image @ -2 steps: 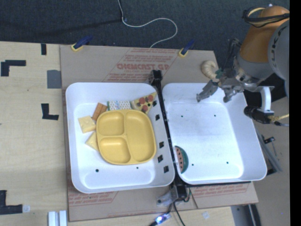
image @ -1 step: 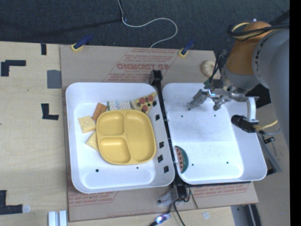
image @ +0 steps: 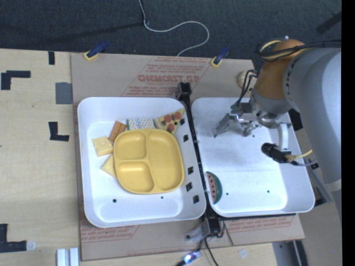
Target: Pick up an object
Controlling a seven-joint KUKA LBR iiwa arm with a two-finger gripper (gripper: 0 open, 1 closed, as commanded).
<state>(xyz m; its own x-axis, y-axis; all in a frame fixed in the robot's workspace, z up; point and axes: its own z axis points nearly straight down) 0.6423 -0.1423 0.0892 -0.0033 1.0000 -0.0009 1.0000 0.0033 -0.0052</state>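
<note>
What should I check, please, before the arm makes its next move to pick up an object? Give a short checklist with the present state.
1. Pincer over the right bin: ok.
2. Object between the pincer fingers: not ok, nothing seen.
3. Target below the pincer: not ok, bare floor there.
4. Nearest object, watermelon slice, at the bin's left wall: ok, but tight.
5. Yellow divided plate covers other pieces in the left bin: not ok.

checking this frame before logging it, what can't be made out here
- Pincer, camera view: too small and blurred to tell open from shut.
- Flat items in the left bin: partly hidden under the yellow plate.
- Watermelon slice: part hidden by the right bin edge.
</note>
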